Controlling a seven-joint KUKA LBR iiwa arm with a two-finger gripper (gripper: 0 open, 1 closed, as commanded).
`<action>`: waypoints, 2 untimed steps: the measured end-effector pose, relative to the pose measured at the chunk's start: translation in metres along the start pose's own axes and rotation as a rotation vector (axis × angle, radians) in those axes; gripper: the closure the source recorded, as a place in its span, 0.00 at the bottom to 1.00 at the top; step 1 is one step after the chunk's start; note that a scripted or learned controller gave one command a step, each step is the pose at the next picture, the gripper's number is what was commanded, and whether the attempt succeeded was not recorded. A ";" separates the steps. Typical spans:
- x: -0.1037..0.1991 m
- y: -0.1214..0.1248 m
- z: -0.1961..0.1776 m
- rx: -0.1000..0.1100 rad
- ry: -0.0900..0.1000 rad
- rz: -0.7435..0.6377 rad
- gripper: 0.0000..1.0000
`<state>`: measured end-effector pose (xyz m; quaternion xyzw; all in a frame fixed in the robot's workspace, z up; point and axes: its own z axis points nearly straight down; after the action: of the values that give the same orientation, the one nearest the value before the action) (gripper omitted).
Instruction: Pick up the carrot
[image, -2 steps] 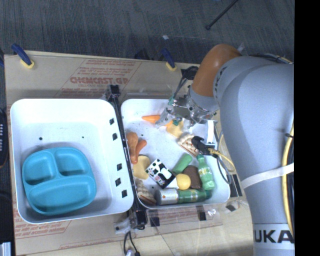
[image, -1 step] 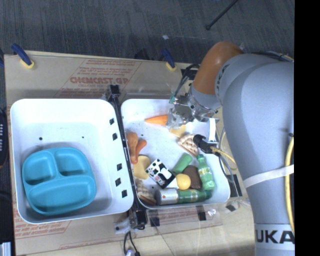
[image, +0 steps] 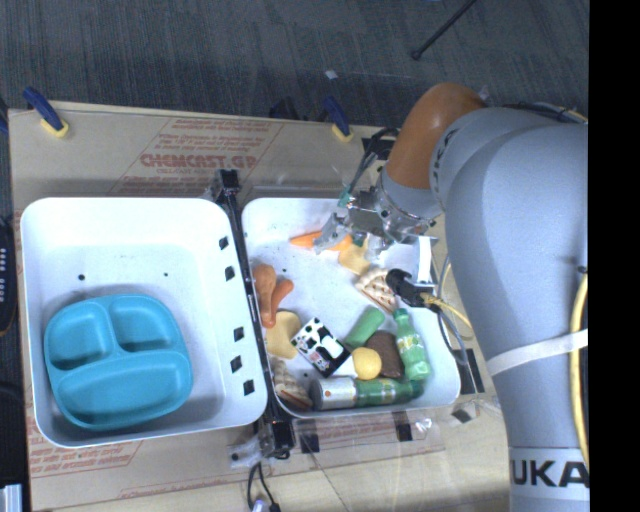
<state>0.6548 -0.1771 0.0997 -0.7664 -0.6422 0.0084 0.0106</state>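
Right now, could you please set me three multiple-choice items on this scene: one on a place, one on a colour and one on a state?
1. Where does the carrot lie?
A. in the left bin
B. in the right bin, near its far wall
C. on the tray

2. What colour is the tray?
A. blue
B. red
C. yellow

3. How does the gripper stand to the carrot?
A. far off, over the left bin
B. low, right beside it
C. raised outside both bins

Answers: 1 B, the orange carrot lies by the right bin's far wall. 2 A, the compartment tray in the left bin is light blue. 3 B, the gripper sits low at the carrot's right end.
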 end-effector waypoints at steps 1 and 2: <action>0.001 0.000 -0.010 0.003 -0.001 -0.008 1.00; 0.001 0.000 -0.010 0.004 0.000 -0.009 0.00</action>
<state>0.6552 -0.1762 0.1098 -0.7637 -0.6454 0.0098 0.0120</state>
